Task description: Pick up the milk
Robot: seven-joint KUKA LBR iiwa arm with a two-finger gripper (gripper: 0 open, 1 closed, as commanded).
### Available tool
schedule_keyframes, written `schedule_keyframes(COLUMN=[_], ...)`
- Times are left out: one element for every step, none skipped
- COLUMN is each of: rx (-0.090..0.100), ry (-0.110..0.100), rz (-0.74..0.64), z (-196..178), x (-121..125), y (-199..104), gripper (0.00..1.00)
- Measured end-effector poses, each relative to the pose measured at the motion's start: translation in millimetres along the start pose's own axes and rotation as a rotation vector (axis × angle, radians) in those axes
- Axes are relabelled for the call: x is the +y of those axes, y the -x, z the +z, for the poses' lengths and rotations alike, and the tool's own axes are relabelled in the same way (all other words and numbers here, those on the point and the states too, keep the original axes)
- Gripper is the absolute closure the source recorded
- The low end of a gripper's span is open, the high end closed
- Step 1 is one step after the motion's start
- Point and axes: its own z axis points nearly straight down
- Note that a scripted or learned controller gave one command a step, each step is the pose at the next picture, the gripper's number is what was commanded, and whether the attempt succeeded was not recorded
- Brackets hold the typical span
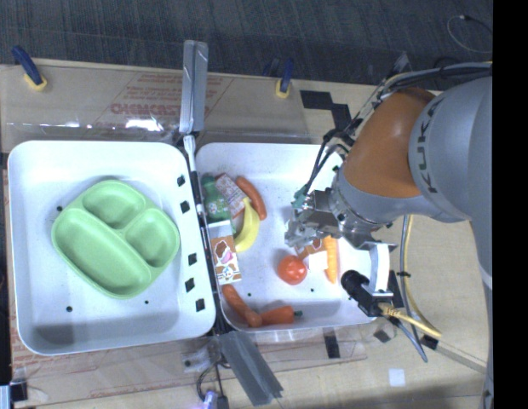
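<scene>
The bench holds two white bins side by side. The left bin (43, 313) has a green plate (115, 237) in it, with three parts. The right bin (272, 156) holds the food. The milk (226, 261) is a small carton with brown and white on it. It lies flat near the left wall of the right bin, just below a yellow banana (246, 227). Above the banana there is a green packet (216, 196) and a long orange sausage (252, 196). A red tomato (291, 269) sits in the middle of the bin. Next to it, on the right, stands an orange carrot (331, 258). Two more orange and red pieces (257, 313) lie along the front wall of the bin. The big grey arm (434, 160) with the orange band comes in from the right. Its gripper (308, 231) hangs over the right bin, just above the tomato and the carrot. It is well apart from the milk. I cannot tell how far open the gripper is, or if it has hold of anything, because its metal parts are too mixed up to see.
</scene>
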Motion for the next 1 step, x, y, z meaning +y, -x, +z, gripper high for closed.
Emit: schedule_keyframes(rx=[-0.002], ry=[0.0], rz=[0.006], z=[92.6], x=[60.0], y=[-15.9], gripper=[1.0])
